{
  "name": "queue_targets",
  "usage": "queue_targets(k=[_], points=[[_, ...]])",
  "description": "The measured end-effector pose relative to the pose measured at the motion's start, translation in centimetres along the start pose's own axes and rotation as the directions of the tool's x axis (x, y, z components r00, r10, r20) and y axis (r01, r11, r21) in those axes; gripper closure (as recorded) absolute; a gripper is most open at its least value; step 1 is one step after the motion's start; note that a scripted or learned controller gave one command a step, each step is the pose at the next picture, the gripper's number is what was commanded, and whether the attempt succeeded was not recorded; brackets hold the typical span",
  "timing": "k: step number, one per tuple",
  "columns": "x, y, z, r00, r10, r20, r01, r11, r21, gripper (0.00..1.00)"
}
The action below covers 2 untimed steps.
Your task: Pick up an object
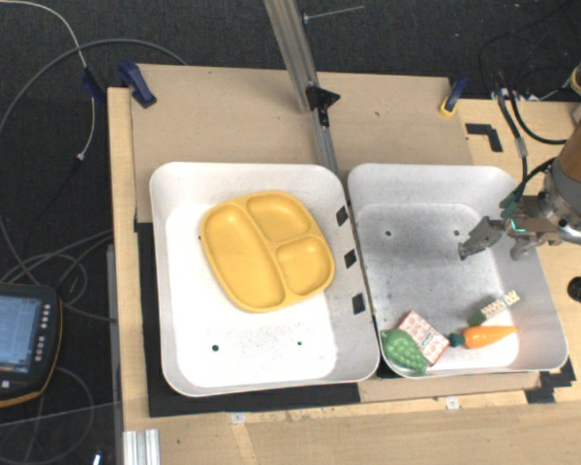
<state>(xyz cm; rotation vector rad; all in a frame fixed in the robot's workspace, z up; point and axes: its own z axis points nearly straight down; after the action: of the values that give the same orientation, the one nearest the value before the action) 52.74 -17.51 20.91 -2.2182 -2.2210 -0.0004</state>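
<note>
The right bin [407, 187] holds a few small objects along its near edge: an orange toy carrot [487, 336], a green leafy toy [404, 351], a small red-and-white patterned box [423, 334] and a little pale block [500, 305]. My gripper [501, 239] hangs over the right side of this bin, above and apart from the objects, with its two dark fingers spread and nothing between them. The arm comes in from the right edge.
A yellow divided plate [265, 250] lies in the left bin [174, 260]. A metal pole [295, 42] slants up from between the bins. Cables and a tablet [15, 332] lie on the dark floor to the left.
</note>
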Motion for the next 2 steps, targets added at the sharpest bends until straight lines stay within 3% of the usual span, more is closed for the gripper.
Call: queue_targets(k=[1,2], points=[[0.0,0.0,0.0,1.0,0.0,0.0,0.0,1.0,0.0,0.0],[0.7,0.4,6.0,1.0,0.0,-0.002,0.0,1.0,0.005,0.0]])
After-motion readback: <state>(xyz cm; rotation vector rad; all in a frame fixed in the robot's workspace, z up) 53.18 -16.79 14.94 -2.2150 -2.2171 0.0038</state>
